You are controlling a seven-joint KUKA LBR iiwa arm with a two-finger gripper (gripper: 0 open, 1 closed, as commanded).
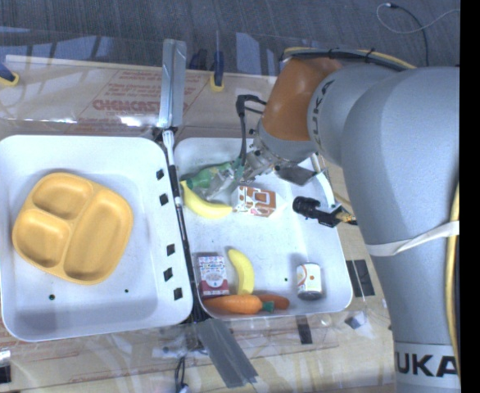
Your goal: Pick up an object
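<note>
My gripper [248, 167] reaches down into the back of the right bin [330, 252], below the orange wrist band. It sits right against a crumpled green and clear bag [214, 178]. A yellow banana [204, 206] lies just left of and below the bag. A small white and orange carton [255, 201] rests directly under the gripper. Along the bin's front lie a red-labelled box [212, 273], a small yellow banana-shaped piece [242, 269], an orange carrot [233, 304] and a small can [309, 280].
The left bin [142, 301] holds a yellow divided plate [71, 226]. A metal divider [173, 88] runs between the two bins. The bulky grey arm [396, 137] overhangs the right bin's right side.
</note>
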